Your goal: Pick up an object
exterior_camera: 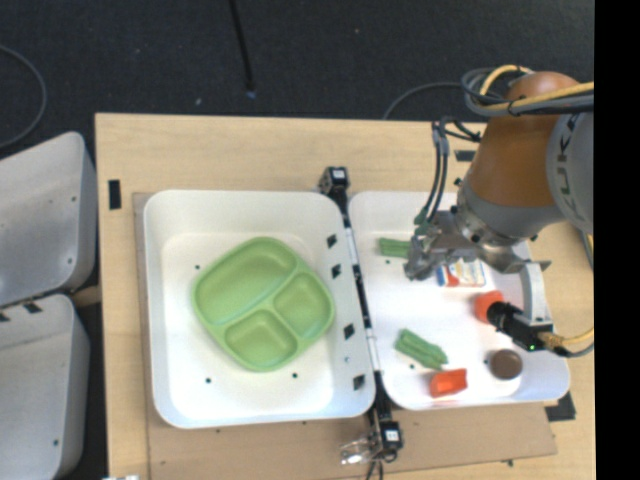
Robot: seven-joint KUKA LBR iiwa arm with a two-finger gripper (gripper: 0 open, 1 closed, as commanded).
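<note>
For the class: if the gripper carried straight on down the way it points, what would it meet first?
Probably the green piece beside the gripper, or else bare floor of the right bin; depth is unclear from above.

In the right bin [400, 213], a flat green piece [393, 249] lies near the back left, partly under the pincer [425, 265]. A second green piece [420, 348] lies tilted toward the front left, with a small orange block [449, 382] just beside it. A round brown object [504, 365] rests near the front right corner. A red-and-white item [465, 274] (mostly hidden) lies under the arm.
</note>
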